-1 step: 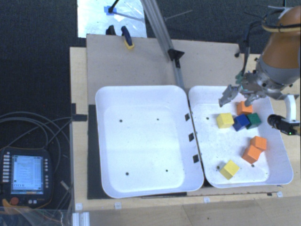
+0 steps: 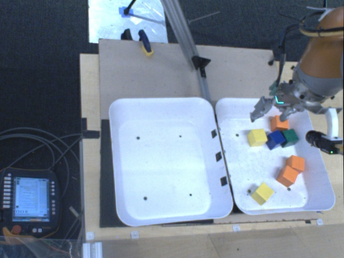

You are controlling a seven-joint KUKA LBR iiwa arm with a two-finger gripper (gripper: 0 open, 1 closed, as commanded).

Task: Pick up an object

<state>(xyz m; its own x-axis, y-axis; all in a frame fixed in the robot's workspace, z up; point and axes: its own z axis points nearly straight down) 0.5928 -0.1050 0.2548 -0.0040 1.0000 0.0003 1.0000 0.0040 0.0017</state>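
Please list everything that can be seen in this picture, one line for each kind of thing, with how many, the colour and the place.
bins: 2, white, side by side on the bench; left bin, right bin
yellow blocks: 2, right bin; upper, lower
orange blocks: 3, right bin; one below the tool, two touching near the right wall
blue block: 1, right bin, beside the green one
green block: 1, right bin
pendant: 1, dark with lit screen, lower left
arm: 1, orange band, upper right
tool: 1, above the right bin

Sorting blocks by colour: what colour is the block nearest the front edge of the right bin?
Yellow: the block shows clearly in the camera view.
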